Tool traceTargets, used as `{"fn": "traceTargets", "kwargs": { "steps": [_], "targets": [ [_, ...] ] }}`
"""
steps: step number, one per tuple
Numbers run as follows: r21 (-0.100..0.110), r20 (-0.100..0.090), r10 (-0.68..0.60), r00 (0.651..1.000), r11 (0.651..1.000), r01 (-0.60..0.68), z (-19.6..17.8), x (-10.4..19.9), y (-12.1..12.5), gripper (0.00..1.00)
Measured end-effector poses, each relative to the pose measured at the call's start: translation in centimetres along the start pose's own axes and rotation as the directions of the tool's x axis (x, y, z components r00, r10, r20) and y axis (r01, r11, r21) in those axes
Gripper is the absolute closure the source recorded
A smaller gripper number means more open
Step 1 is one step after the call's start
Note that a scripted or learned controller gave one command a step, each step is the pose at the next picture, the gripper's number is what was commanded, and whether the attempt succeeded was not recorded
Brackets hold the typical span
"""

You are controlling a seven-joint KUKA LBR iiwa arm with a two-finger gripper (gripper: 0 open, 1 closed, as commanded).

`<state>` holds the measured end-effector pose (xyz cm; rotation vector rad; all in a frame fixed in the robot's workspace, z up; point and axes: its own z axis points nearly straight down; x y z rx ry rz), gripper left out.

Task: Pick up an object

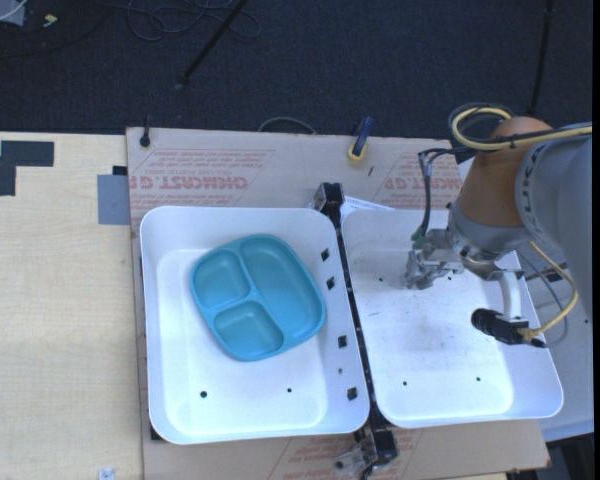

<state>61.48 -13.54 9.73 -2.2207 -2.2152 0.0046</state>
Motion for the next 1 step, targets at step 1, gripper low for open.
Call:
{"fn": "traceTargets", "kwargs": {
  "steps": [1],
  "targets": [
    [-0.006, 0.001, -0.003, 1.000, 1.000, 0.003, -4.73, 0.83, -0.08, 1.00]
  ]
}}
